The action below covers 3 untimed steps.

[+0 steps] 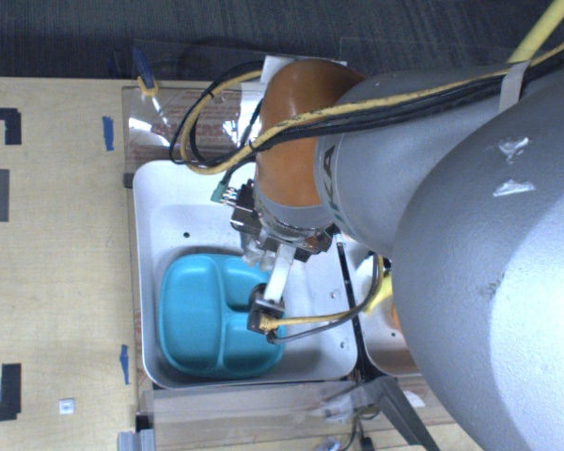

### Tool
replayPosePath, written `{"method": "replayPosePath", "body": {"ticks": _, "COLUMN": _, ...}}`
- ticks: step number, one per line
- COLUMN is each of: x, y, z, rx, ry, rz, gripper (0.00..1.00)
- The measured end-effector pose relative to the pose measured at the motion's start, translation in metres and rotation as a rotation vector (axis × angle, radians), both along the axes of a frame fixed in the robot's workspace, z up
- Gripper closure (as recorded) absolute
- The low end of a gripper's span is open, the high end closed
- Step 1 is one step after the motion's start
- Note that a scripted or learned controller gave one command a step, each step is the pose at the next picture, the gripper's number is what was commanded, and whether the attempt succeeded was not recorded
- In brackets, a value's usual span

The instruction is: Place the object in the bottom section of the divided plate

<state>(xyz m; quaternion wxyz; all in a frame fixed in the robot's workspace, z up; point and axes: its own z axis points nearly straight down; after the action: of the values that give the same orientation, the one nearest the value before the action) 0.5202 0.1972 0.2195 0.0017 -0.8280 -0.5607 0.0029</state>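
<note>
A light blue divided plate (193, 322) lies in the front part of the left white bin (160, 205). Raised ridges split it into one large section on the left and smaller ones on the right. My gripper (257, 252) hangs over the plate's upper right corner, under the orange band of the wrist (291, 148). The wrist and its fittings hide the gripper's tips and whatever is beneath them. I cannot make out any object in the gripper.
The grey arm (470, 233) covers most of the right bin. A small orange patch (395, 318) peeks out beside the arm there. Yellow and black cables (202, 130) loop over the left bin's far rim. The wooden bench (56, 252) stretches to the left.
</note>
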Motion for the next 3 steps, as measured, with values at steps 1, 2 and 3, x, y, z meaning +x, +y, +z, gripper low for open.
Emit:
{"method": "replayPosePath", "body": {"ticks": 1, "x": 0.026, "y": -0.037, "z": -0.042, "rx": -0.002, "ry": 0.002, "rz": 0.033, "gripper": 1.00}}
{"method": "replayPosePath", "body": {"ticks": 2, "x": 0.041, "y": -0.051, "z": -0.048, "rx": 0.000, "ry": -0.004, "rz": 0.069, "gripper": 1.00}}
{"method": "replayPosePath", "body": {"ticks": 3, "x": 0.071, "y": -0.027, "z": -0.076, "rx": -0.001, "ry": -0.005, "rz": -0.019, "gripper": 1.00}}
